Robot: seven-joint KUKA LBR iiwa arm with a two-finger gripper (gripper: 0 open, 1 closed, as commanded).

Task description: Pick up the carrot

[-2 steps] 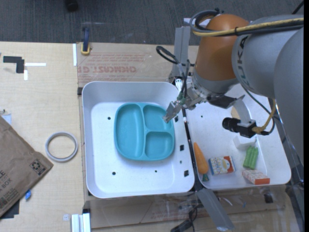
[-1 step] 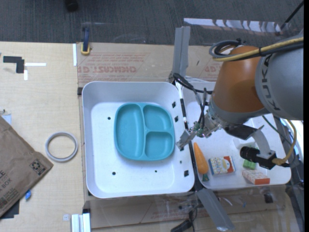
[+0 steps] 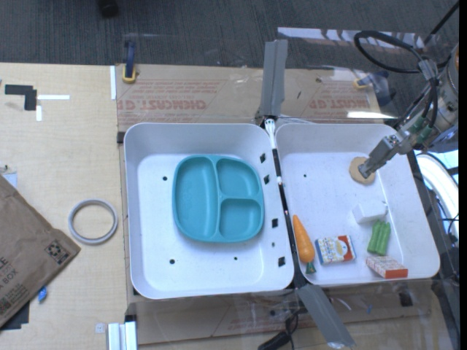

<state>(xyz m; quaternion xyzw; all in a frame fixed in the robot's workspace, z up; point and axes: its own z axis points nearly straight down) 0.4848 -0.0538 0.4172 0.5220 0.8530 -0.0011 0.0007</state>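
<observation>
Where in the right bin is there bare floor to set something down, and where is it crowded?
In the right bin, floor is bare across the rear left, between the left wall and the tan disc, and mid-left above the carrot. The front is crowded: carrot, small carton, green item, white block, red-and-white box. The pincer sits over the disc.

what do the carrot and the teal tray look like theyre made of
The carrot looks like moulded plastic or rubber, a toy: even orange, smooth, with a small green tip. The teal tray looks like hard plastic with a soft sheen: one uniform colour, rounded moulded dividers forming three compartments. Neither can be confirmed by look alone.
</observation>
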